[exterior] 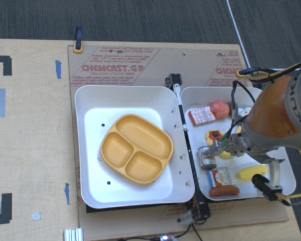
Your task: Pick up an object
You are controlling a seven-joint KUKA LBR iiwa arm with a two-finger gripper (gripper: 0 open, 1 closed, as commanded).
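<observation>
My gripper [207, 158] hangs low over the left part of the right bin [190, 97], with the grey and orange arm reaching in from the right. Just below the gripper lie an orange and white packet [224, 176] and a red sausage [223, 190]. A yellow corn-like piece [252, 172] lies to the right of the packet. Above the gripper sit a small yellow and red toy [214, 135], a red and white box [201, 116] and a pink lump [220, 109]. I see nothing held in the gripper.
The left bin [85, 134] holds a yellow divided plate [136, 148]. A black clamp [174, 79] sits at the top of the wall between the bins. Cables trail over the arm at the right.
</observation>
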